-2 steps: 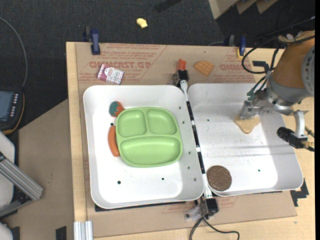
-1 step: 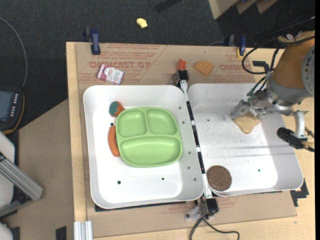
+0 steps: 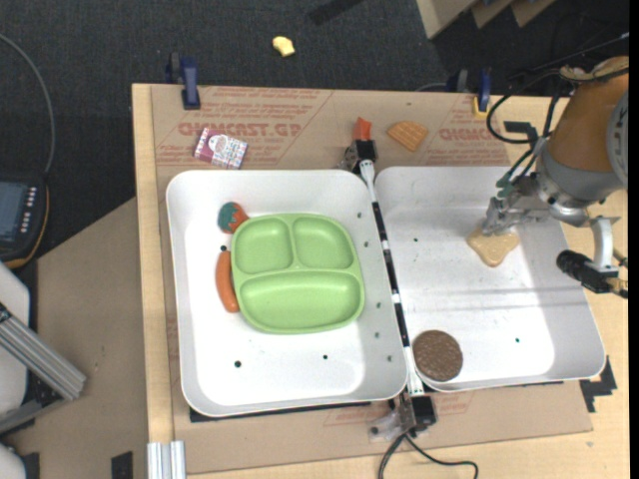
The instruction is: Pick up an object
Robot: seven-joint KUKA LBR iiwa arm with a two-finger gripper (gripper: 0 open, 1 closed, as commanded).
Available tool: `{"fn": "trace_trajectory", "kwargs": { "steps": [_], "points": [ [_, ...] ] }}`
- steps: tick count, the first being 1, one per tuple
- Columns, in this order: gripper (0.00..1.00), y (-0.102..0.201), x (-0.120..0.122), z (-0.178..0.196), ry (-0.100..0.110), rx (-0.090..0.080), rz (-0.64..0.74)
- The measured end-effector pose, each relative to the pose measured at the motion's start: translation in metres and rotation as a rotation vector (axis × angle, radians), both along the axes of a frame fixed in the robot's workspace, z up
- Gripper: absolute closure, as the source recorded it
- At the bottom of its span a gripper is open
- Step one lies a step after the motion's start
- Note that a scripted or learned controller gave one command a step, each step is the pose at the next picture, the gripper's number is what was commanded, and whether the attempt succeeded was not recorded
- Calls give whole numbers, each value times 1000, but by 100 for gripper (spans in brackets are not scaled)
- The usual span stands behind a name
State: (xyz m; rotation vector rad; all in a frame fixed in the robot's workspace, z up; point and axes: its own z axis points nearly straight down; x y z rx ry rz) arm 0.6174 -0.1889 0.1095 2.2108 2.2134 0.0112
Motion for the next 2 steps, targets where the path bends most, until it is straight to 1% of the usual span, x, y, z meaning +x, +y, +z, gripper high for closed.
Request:
{"fn": "trace_trajectory", "kwargs": {
  "steps": [1,2],
  "points": [
    [0,0,0,-1,1,0,0],
    [0,-6,-9,-23,11,4,-1]
  ]
}}
